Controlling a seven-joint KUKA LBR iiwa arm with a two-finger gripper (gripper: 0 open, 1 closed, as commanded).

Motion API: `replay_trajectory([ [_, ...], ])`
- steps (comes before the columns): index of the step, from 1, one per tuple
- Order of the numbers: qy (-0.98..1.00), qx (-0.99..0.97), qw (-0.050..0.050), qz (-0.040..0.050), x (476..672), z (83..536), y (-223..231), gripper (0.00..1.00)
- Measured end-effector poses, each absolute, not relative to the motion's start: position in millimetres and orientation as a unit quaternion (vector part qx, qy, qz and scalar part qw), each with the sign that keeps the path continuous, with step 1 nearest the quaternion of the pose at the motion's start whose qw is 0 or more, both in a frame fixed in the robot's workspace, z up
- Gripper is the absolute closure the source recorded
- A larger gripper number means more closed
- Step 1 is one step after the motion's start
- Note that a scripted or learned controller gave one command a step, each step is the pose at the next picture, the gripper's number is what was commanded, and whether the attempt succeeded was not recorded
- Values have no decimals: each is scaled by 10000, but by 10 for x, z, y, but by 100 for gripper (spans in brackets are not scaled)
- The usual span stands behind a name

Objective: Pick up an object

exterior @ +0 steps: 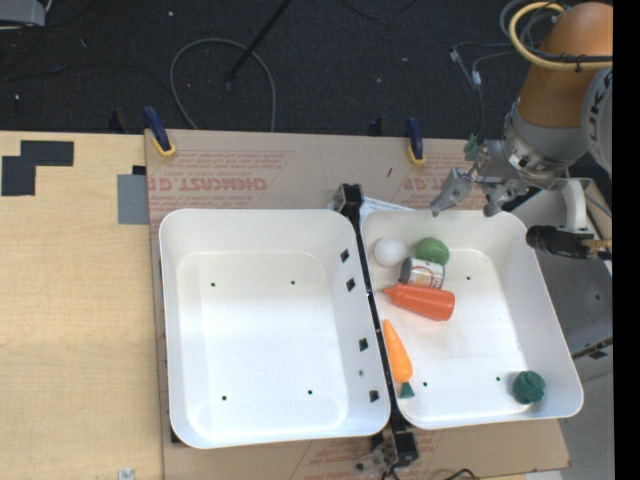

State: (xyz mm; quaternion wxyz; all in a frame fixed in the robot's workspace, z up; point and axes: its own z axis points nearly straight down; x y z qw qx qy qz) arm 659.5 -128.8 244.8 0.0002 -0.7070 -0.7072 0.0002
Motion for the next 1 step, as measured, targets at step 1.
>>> replay_trajectory([
  [1, -7073, -7069, 46, 35, 6335, 1142, -983, 0],
])
